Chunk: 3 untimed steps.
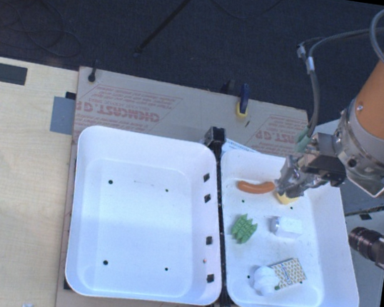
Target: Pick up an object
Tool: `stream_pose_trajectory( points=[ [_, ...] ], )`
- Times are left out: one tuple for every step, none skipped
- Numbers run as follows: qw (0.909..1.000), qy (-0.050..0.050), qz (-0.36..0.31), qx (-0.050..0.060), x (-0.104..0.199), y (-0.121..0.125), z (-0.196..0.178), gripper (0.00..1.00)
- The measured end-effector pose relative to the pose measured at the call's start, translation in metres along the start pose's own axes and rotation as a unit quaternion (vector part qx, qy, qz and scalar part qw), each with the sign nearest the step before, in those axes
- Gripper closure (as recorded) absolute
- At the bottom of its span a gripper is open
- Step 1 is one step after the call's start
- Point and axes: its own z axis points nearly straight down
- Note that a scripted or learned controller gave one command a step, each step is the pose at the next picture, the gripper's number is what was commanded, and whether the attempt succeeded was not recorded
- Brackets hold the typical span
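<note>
My gripper hangs over the far part of the right bin, reaching in from the right. A small yellow object shows just under its tip, partly hidden by it; whether it is held I cannot tell. An orange sausage-shaped piece lies just left of the gripper. A green leafy piece lies near the bin's middle left, with a small white block to its right. A patterned box with a white lump against it lies at the front.
The left bin stands beside the right one, and a black divider with clips runs between them. Both rest on a cardboard sheet. A blue and yellow clamp stands at the back edge.
</note>
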Motion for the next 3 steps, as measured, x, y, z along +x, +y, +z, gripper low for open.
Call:
stream_pose_trajectory(
  points=[
    [1.0,-0.001,0.003,0.008,0.019,0.032,0.086,1.0],
    [1.0,-0.001,0.003,0.001,0.061,0.06,0.038,1.0],
    [1.0,0.0,0.001,0.005,0.133,-0.002,0.025,1.0]
  ],
)
